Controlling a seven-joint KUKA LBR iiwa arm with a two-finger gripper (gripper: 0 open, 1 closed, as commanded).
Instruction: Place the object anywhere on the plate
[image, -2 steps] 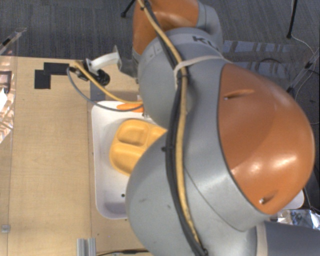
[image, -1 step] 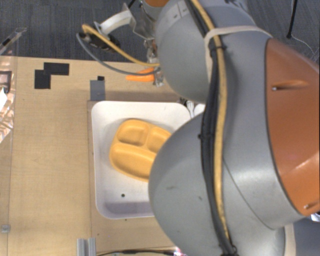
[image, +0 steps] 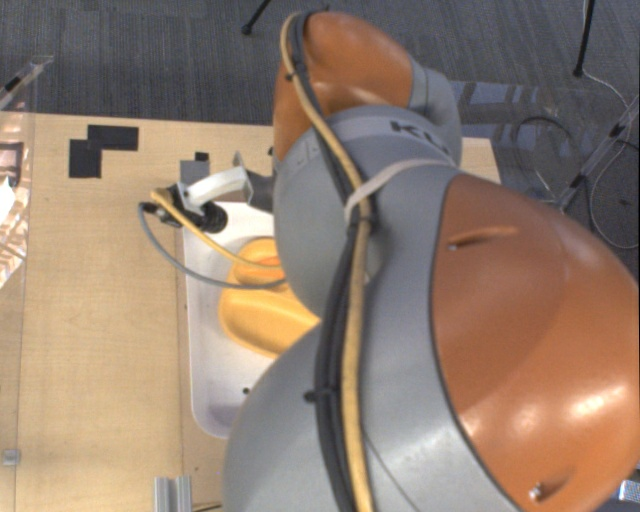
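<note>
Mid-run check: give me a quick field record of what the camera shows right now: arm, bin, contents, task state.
arm: grey and orange, reaching over the bin
bin: white, left rim and near corner visible
contents: yellow shapes, partly under the arm; plate or object, cannot tell
bench: tan, black marks at far left
task state: cannot judge; arm hides the rest of the bin

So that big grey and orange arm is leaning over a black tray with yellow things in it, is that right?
Not quite: the tray is white, not black. The camera view shows the grey and orange arm leaning over it, with yellow things lying inside.
</note>
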